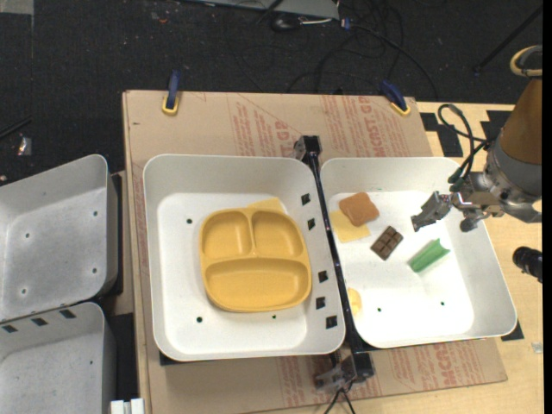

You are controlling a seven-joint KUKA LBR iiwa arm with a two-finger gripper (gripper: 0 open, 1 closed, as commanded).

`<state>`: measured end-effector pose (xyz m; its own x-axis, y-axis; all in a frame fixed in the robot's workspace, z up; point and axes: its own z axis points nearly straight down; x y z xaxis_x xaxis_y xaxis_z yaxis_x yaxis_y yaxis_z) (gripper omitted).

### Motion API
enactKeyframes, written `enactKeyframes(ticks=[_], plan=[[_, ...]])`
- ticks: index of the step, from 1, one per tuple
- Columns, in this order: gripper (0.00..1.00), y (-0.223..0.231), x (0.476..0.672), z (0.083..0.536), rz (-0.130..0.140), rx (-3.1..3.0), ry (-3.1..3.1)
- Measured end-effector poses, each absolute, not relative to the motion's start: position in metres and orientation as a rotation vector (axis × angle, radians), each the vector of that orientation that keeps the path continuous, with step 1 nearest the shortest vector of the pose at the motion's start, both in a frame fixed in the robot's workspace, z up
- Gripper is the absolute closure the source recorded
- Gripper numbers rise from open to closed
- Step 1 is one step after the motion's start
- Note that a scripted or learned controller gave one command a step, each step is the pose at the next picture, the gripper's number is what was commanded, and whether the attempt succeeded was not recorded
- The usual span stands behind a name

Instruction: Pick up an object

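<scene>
On the cardboard-covered tabletop (259, 119), the claw (448, 210) hovers above the right white bin (483, 317), fingers spread, pinching nothing, its arm cut off at the frame's edge.

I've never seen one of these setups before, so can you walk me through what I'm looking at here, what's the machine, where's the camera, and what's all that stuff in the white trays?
One camera looks down at a slant on a bench. The machine is a robot arm reaching in from the right, ending in a two-finger gripper that hangs above the right bin with nothing between its fingers. That bin holds a green block, a dark brown piece, an orange-brown piece and a pale yellow flat piece. The left bin holds a yellow divided plate. The arm's job is to pick something up.
</scene>
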<state>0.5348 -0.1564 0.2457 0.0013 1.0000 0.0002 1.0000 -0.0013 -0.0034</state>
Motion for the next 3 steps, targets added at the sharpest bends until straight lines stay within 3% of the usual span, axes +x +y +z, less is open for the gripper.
enactKeyframes(ticks=[2, 3], plan=[[0.0, -0.157, 0.534, 0.134, 0.004, -2.221, -2.216], [1.0, -0.156, 0.535, 0.147, 0.0, -2.224, -2.219]])
